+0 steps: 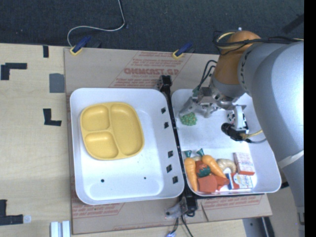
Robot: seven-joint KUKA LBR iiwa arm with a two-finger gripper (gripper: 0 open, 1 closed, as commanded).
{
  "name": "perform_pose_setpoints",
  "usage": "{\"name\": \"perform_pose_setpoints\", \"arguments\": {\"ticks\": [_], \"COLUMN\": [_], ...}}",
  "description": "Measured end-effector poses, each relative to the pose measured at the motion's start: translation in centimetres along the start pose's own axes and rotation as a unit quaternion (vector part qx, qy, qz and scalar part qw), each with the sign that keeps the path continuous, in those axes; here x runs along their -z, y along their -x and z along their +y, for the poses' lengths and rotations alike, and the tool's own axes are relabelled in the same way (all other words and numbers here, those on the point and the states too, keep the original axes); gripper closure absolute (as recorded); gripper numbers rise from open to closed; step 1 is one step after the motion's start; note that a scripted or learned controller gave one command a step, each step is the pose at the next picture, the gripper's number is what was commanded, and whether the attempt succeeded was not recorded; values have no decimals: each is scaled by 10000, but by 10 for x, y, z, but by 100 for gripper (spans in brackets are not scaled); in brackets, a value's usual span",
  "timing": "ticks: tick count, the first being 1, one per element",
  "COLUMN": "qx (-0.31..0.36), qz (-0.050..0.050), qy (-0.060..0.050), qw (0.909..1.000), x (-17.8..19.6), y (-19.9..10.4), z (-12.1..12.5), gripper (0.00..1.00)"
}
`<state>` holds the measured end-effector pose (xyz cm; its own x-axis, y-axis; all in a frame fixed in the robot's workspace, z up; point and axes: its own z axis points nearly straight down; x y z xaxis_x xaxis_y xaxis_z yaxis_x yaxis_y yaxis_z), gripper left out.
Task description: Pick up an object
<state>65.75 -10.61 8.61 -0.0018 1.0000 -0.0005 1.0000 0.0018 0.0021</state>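
Camera view: green object (188,118) just below gripper (192,107) fingertips.

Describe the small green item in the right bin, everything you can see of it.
The green item is a small, bumpy clump, perhaps toy broccoli or lettuce, likely plastic; detail is too blurred to be sure. It lies on the white floor of the right bin, in the far left part near the divider, apart from the pile of toy food at the near edge. The tool hangs right over it, its tip at the item's upper edge; whether they touch cannot be told.
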Motion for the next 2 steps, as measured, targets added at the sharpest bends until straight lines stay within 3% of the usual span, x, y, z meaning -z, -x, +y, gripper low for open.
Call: {"name": "perform_pose_setpoints", "arguments": {"ticks": [2], "qx": [-7], "qz": [-11], "qy": [9], "qw": [10000], "x": [0], "y": [-4], "z": [-13], "gripper": [0]}}
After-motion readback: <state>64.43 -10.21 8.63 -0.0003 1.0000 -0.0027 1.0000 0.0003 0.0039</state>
